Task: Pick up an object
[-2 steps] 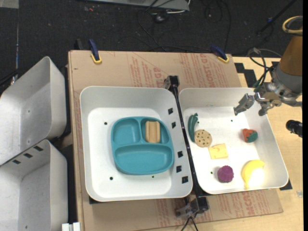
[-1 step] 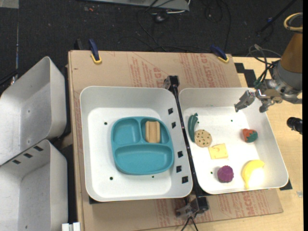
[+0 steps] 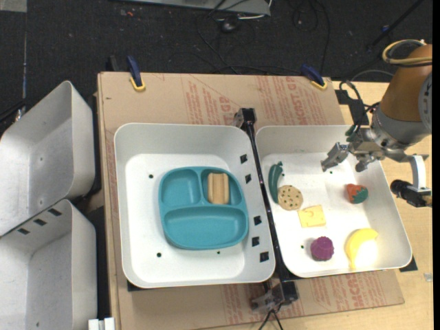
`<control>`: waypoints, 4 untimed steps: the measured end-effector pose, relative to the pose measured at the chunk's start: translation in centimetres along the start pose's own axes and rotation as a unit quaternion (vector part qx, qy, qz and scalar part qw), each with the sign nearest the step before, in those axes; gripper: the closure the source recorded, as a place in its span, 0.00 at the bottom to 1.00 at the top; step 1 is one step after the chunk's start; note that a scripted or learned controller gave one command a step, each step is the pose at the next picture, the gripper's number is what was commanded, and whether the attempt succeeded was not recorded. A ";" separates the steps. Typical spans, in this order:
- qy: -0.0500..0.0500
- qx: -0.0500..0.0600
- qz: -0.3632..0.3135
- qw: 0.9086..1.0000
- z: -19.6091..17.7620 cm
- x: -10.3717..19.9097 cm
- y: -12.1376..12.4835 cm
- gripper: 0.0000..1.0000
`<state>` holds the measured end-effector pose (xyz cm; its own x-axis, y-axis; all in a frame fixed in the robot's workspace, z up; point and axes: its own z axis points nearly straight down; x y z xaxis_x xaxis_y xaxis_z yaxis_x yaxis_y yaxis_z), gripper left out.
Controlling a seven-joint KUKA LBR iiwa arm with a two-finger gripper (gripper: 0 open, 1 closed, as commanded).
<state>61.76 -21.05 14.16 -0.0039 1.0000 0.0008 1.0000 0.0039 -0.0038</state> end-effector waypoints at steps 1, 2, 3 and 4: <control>0.000 -0.001 0.001 1.000 5.2 0.1 0.0 0.00; -0.001 -0.004 -0.001 1.000 3.8 0.1 0.2 1.00; -0.002 -0.004 0.000 1.000 -0.9 -0.7 0.6 1.00; -0.002 -0.005 0.000 1.000 -7.2 -0.6 0.9 1.00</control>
<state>62.72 -21.61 21.34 -0.0037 1.0000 -0.0025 1.0000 0.0037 0.0061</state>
